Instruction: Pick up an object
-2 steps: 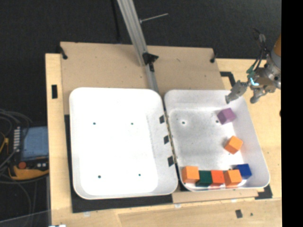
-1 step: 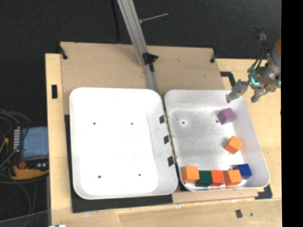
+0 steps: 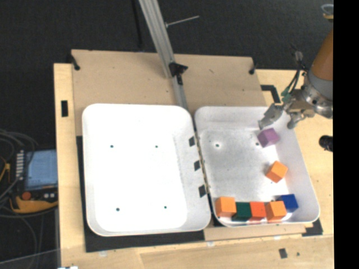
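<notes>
From my screen, the left bin (image 3: 140, 167) is bare white, so every candidate sits in the right bin (image 3: 235, 167). A row of blocks (image 3: 255, 209) lies against its near wall, crowded for fingers. The orange cube (image 3: 276, 171) and purple cube (image 3: 268, 137) stand free. My end effector (image 3: 283, 114) hovers spread open, holding nothing, just above the purple cube, likely my target.
</notes>
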Available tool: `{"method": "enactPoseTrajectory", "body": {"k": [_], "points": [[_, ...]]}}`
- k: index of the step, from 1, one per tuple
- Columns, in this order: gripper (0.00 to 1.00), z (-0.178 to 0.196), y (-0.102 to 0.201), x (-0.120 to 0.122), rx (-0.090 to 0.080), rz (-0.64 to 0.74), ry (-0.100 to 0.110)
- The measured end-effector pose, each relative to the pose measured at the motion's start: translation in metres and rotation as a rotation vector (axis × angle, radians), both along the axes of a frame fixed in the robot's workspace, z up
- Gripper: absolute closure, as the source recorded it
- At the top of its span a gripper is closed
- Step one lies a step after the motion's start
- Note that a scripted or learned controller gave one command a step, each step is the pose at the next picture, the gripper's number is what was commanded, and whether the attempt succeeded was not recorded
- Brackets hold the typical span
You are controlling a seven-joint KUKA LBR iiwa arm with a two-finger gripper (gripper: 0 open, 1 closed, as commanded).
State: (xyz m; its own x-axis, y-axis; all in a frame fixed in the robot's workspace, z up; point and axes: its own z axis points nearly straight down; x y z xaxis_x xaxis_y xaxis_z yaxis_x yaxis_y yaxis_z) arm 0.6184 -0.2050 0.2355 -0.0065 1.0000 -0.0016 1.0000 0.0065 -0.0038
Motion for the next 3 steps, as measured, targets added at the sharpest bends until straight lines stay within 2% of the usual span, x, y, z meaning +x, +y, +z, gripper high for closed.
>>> {"method": "enactPoseTrajectory", "body": {"k": [1, 2, 3], "points": [[0.0, -0.043, -0.006, -0.001, 0.0, -0.007, 0.0], [0.0, -0.098, -0.006, -0.011, 0.0, -0.007, 0.0], [1.0, -0.083, -0.007, -0.009, -0.001, -0.01, -0.01]]}}
